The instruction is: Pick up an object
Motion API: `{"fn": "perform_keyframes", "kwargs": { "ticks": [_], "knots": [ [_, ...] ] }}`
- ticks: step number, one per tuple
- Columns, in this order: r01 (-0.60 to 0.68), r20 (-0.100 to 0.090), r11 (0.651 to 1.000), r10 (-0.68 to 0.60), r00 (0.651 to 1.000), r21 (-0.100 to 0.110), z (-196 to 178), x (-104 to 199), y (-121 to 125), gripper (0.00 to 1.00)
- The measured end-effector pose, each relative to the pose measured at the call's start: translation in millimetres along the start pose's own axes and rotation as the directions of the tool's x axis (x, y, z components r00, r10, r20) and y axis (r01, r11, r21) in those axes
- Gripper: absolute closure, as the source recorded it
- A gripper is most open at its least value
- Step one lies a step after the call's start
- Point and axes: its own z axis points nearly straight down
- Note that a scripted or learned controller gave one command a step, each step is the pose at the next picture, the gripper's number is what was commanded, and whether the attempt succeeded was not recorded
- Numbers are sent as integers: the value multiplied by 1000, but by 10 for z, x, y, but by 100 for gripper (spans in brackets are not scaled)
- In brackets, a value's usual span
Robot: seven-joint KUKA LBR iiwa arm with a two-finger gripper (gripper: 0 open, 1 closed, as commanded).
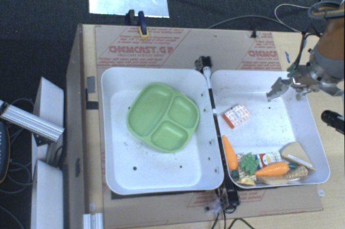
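The arm [328, 39] comes in from the right edge of the camera view, grey with an orange band above the wrist, its wrist angled down and to the left. The gripper [281, 88] hangs at its end with its two fingers pointing left and slightly down. The fingers look spread somewhat apart, and nothing is seen between them.
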Motion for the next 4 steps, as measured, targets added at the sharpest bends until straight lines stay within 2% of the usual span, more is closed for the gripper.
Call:
{"fn": "perform_keyframes", "kwargs": {
  "ticks": [1,2,3,4],
  "knots": [
    [-1,-1,1000,1,1000,1,1349,473,-574,0],
    [1,0,1000,-1,1000,-2,1341,813,196,0],
    [2,0,1000,-2,1000,-2,1340,778,747,0],
    [-1,0,1000,1,1000,0,1348,740,121,0]
  ]
}}
